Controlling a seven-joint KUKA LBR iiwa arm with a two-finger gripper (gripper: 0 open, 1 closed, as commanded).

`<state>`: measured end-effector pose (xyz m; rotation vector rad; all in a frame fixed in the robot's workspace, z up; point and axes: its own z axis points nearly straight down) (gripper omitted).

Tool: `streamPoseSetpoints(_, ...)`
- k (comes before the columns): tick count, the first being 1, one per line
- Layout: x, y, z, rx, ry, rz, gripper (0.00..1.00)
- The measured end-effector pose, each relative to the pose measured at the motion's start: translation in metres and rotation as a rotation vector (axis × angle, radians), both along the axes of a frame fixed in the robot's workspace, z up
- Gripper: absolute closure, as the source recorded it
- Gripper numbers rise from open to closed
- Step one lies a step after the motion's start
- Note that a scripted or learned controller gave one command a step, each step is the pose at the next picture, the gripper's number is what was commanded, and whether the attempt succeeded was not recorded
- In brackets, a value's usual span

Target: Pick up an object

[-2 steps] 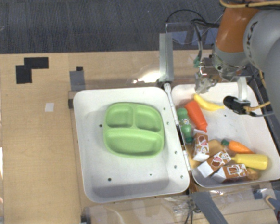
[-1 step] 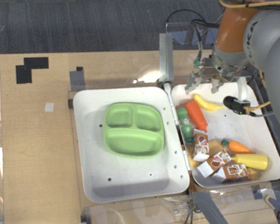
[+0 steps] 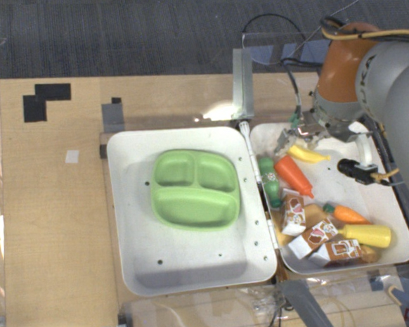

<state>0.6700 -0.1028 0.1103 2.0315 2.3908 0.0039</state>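
My gripper hangs low over the back of the right bin, reaching in from the right. Just below it lies a yellow banana, close to the gripper's tip; I cannot tell whether they touch. An orange bottle lies slanted beside the banana, with a green bottle at the bin's left wall. Nearer the front are a carrot, a yellow bottle and small cartons.
The left bin holds a green divided plate near its middle. A metal post rises behind the gap between the bins. The arm's grey body and orange band cover the right bin's back right corner.
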Motion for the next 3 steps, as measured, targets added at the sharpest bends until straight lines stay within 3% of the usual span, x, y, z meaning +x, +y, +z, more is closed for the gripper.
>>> streamPoseSetpoints(1,-0.025,-0.021,-0.022,0.000,-0.005,-0.044,0.00)
streamPoseSetpoints(2,-0.022,-0.020,-0.008,0.001,-0.013,-0.043,1.00)
streamPoseSetpoints(3,0.000,0.093,0.077,0.003,-0.003,-0.021,1.00)
